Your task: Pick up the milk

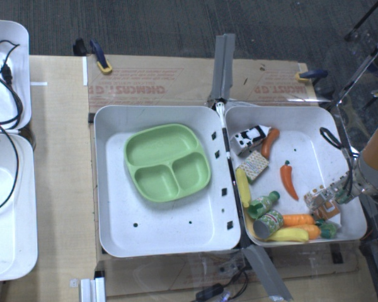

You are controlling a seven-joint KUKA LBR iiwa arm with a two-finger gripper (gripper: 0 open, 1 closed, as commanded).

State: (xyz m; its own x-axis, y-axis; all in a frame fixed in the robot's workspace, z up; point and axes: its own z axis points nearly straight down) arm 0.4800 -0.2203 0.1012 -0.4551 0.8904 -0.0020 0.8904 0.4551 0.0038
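left bin (pixel 113 168): green divided plate (pixel 167 162) | right bin (pixel 302 115): milk carton (pixel 249 139) at 10 o'clock, untouched | gripper (pixel 321 200) at 4 o'clock over toy carrots (pixel 299 220); grip state unreadable | progress: milk not yet picked, reach and grasp remain

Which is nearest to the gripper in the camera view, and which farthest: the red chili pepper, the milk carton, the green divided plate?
Measured from the gripper:
1. Red chili pepper, just left of it, right bin.
2. Milk carton, right bin's far left corner.
3. Green divided plate, left bin.
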